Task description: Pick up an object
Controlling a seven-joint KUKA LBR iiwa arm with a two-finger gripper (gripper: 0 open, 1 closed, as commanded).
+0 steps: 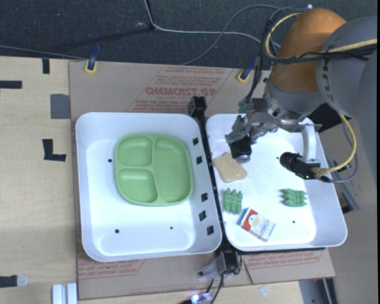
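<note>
Camera view: I cannot tell the black claw (240,148)'s state; it hovers just above the tan bread-slice toy (230,168). Centre over it before descending.

The gripper (240,148) was seen only as a dark mass above the tan slice (230,168), whose upper edge was perhaps covered by it. The print on the small packet (255,223) was too small to be read.
</note>
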